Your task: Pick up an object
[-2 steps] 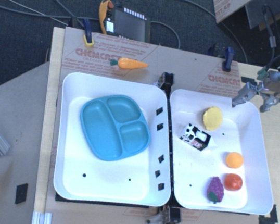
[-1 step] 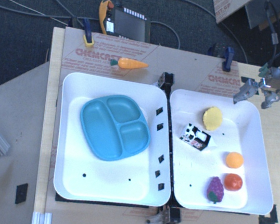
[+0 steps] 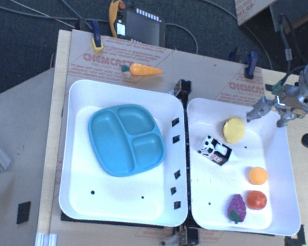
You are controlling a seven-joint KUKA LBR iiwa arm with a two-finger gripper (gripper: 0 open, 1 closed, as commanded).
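Camera view: the grey arm w/ orange band comes in from the right, and its two-finger gripper hangs over the far edge of the right shallow white bin, near that bin's far-right corner. Fingers are spread apart, one splayed each way, w/ nothing between them, so it's released and carrying nothing. Nearest candidate is the pale yellow rounded lemon-like fruit, which sits in the far half of the right bin, a bit toward the divider side from the gripper and nearer the front; near, but not touching. That's the relation the next move turns on, imo: the gripper needs to shift toward the bins' shared edge and drop down into the bin to straddle it. The fruit looks roughly round, no clear long axis, so finger angle probably matters little. Just beside it, toward the front, lies a small black-and-white patterned block, tilted; close enough that a wide finger could nudge it. Well apart, along the right bin's right side, are a small orange ball-shaped fruit, a red tomato-like fruit and a purple grape bunch near the front edge. The left white bin holds a light blue three-compartment plastic plate, well away from the gripper. An orange toy carrot lies on the board beyond the left bin's far edge, outside both bins.
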